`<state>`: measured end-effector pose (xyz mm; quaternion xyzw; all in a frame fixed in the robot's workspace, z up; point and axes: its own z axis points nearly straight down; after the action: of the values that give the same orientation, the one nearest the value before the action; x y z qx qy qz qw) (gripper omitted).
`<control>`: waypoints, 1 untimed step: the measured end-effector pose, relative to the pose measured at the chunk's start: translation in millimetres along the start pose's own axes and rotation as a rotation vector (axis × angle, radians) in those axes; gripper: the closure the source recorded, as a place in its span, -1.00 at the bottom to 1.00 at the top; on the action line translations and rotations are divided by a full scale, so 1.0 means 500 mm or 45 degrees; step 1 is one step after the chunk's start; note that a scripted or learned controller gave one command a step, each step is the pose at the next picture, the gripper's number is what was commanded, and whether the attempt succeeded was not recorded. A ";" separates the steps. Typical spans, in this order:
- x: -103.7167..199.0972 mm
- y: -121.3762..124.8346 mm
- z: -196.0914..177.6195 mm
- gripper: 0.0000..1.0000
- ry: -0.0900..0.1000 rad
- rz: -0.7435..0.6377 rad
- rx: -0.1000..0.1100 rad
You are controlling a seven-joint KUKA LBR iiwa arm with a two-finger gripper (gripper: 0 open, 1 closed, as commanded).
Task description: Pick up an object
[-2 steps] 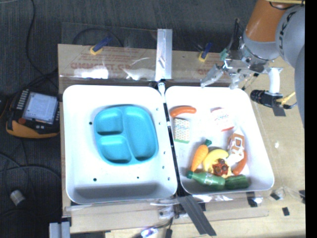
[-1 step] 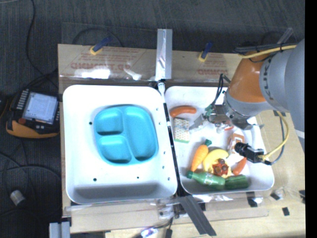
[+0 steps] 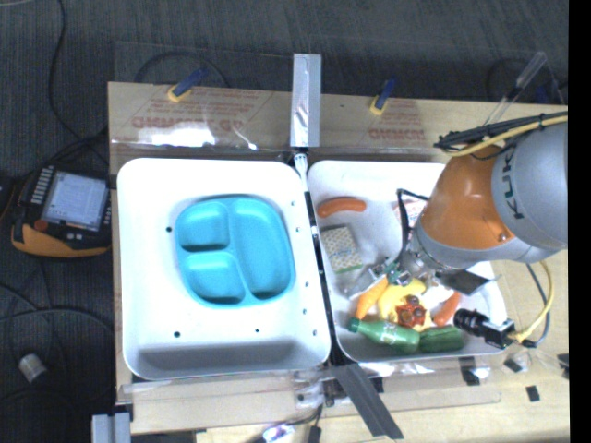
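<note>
Gripper (image 3: 399, 275) sits low in the right bin (image 3: 369, 175), down in the clutter toward its near edge, and from my screen I cannot tell how it stands because the orange wrist and grey arm cover most of it. Nothing is visibly held, so I judge the pick as not yet made. Nearest me along the near edge lie a green bottle (image 3: 386, 334) and a dark green vegetable (image 3: 441, 339), end to end and almost touching. Just behind them is a small heap: a yellow piece (image 3: 406, 300), a red-and-yellow toy (image 3: 413, 316), an orange carrot-like piece (image 3: 371, 295) on its left, and a red-orange piece (image 3: 446, 308) on its right. The tool is right over this heap, so I take one of these as the likely target, though which one I cannot say. Farther back, by the bin's left wall, a speckled grey sponge (image 3: 338, 245) lies alone, and beyond it, toward the far left corner, an orange sausage (image 3: 342, 207) lies clear of everything. To do this well I would come straight down on a single piece, avoid straddling two neighbours, close fully before lifting, and rise slowly. The left bin (image 3: 148, 340) carries only a blue divided tray (image 3: 234, 249).
</note>
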<state>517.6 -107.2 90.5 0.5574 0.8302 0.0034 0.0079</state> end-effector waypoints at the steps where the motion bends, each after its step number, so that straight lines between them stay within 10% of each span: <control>1: 0.025 -0.046 -0.001 -1.00 -0.002 0.102 -0.008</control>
<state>491.5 -104.1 90.8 0.5902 0.8071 0.0058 0.0101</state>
